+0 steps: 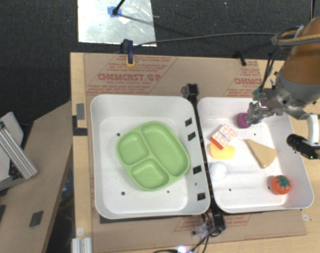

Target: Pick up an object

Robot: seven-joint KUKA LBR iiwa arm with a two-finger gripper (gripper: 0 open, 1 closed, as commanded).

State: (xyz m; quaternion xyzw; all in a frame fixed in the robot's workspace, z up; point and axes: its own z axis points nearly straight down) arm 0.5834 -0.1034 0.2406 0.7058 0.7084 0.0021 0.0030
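In the right bin point(299, 196) lie a small purple object point(242, 120), a red and white carton point(223, 136) on a yellow piece point(223, 152), a tan wedge point(262, 153), a white ball point(218, 169) and an orange tomato-like toy point(280, 184). My gripper point(253, 114) hangs at the back of this bin, its tip right beside the purple object on that object's right. The view does not settle whether it touches the object.
The left bin point(104, 194) holds a green divided plate point(152, 155). A black divider with clips point(196, 141) runs between the bins. Cardboard point(149, 73) lies under both, with a blue clamp point(128, 50) at its back edge.
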